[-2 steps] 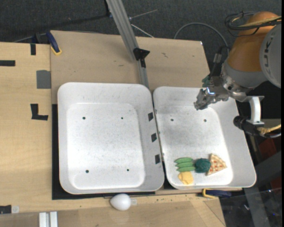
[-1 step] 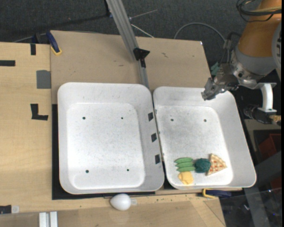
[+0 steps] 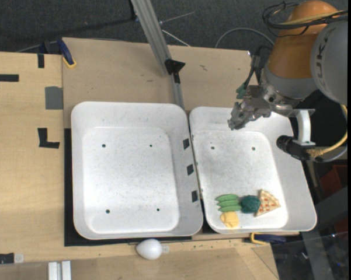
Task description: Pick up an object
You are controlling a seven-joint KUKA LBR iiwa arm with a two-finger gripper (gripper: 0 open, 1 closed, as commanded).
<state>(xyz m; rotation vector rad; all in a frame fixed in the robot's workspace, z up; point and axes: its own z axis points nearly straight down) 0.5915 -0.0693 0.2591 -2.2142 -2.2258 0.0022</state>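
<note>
In the right bin [image 3: 292,156], near its front edge, lie a green pea pod [image 3: 226,200], a dark green broccoli piece [image 3: 249,203], a pizza slice [image 3: 268,203] and a small yellow piece [image 3: 229,218]. My gripper [image 3: 238,121] hangs over the back edge of the right bin, well away from these objects. Nothing shows between its fingers.
The left bin [image 3: 128,168] stands beside the right one. A white egg-shaped object [image 3: 149,249] rests on the bench in front of the left bin. A grey metal bar [image 3: 157,39] slants down from the top to the gap between the bins.
</note>
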